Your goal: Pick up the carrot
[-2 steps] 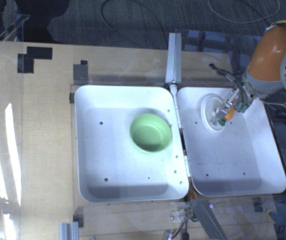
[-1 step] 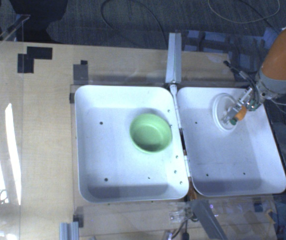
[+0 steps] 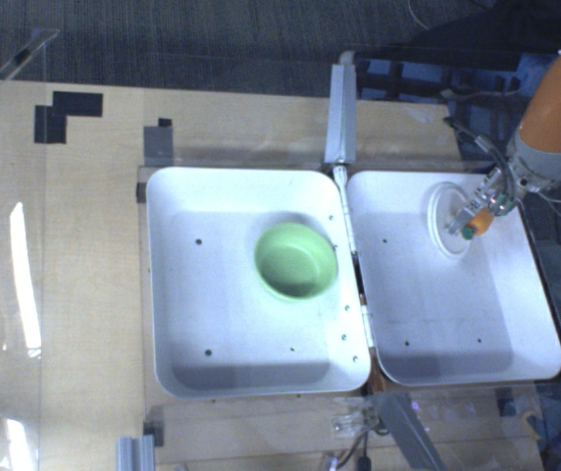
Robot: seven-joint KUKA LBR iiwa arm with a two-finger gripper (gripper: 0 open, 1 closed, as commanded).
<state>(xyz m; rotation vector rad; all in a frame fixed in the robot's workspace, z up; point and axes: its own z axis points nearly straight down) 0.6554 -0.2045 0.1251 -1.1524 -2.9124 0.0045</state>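
The carrot (image 3: 477,225) is a small orange piece with a green end, in the upper right part of the right bin (image 3: 457,332). My gripper (image 3: 484,214) reaches in from the upper right and is shut on the carrot, whose orange body sits between the fingertips with the green end poking out down-left. The carrot lies just beside the right rim of a clear round dish (image 3: 447,220). I cannot tell whether the carrot touches the bin floor or hangs just above it.
A green bowl (image 3: 296,259) sits in the left bin (image 3: 202,292), toward its right side. A raised divider (image 3: 352,263) separates the two bins. The arm's orange band (image 3: 558,106) hangs over the right bin's far right corner.
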